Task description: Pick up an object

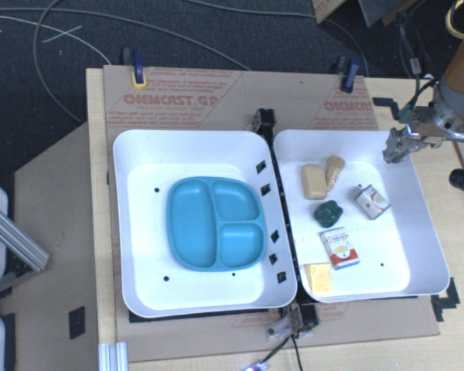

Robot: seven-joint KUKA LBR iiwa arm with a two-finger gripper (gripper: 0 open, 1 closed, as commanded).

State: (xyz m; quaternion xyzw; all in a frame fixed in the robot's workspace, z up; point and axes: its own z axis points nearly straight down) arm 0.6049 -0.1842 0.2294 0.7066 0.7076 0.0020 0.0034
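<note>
From where I stand the gripper [396, 147] hangs over the far right corner of the right bin [417, 242], near its rim, with the arm [456, 99] coming in from the right; it is too small and dim for me to tell how its jaws stand, and I see nothing in its grasp. The things to pick all lie in that right bin, well apart from the gripper. Toward the back sits a tan block [315, 181] with a smaller tan roll [335, 169] leaning against its right side, the two touching. Just in front of them is a dark green lump [329, 212], and off to its right, on its own, a small silver and red packet [371, 202] lying tilted. Nearer the front a white and red carton [339, 248] lies flat, and just beside its lower left corner a yellow square [319, 277] rests close to the bin's front wall. The left bin [139, 207] holds a blue divided plate [215, 222] with three compartments, sitting about in its middle. A row of black clips [271, 215] runs along the seam where the two bins meet. Both bins rest on a brown cardboard sheet [178, 95], pinned at its far edge by two blue clamps [138, 67], and loose cables [77, 22] trail over the dark floor behind.
</note>
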